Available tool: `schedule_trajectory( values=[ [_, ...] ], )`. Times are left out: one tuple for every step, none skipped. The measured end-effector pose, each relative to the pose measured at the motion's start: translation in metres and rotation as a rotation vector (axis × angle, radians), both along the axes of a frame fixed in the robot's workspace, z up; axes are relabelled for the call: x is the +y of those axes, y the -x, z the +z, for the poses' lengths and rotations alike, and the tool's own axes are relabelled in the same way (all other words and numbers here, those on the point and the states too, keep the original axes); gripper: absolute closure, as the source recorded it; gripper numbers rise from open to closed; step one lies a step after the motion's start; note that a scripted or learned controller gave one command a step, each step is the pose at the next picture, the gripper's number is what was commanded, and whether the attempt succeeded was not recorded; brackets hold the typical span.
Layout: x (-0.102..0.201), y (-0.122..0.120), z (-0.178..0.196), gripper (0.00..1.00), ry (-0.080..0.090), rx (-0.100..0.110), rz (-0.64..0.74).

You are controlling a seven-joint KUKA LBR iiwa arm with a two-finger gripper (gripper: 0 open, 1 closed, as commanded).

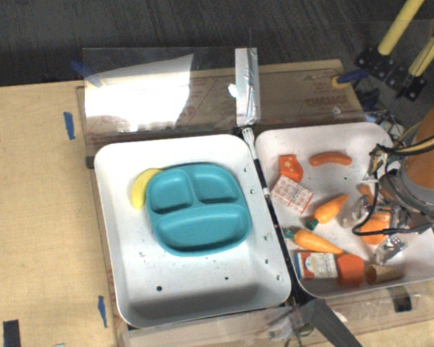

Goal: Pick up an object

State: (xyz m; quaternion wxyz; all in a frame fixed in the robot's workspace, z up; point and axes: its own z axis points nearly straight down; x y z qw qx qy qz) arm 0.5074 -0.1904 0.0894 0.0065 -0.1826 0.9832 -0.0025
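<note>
A: What lies in the right white bin [333,287]?
B: Two orange plastic carrots [316,240] mid-bin, an orange sausage [330,159] near the far wall, a small red-and-white carton [291,193] between them.

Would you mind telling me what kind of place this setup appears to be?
Most likely a robotics lab bench for pick-up trials: two white bins side by side, toy food such as a carrot, and a teal divided plate, with the arm's claw low in the right bin.

Tan wooden bench [32,250]; dark ribbed floor [184,10] beyond; bright glare.
</note>
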Motion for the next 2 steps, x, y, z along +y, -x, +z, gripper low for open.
schedule_trajectory(
  values=[
    [0.0013, -0.0046, 0.0133, 1.0, 0.002, -0.014, 0.002],
    [0.0014, -0.0041, 0.0125, 0.0, 0.001, -0.012, 0.001]
  ],
)
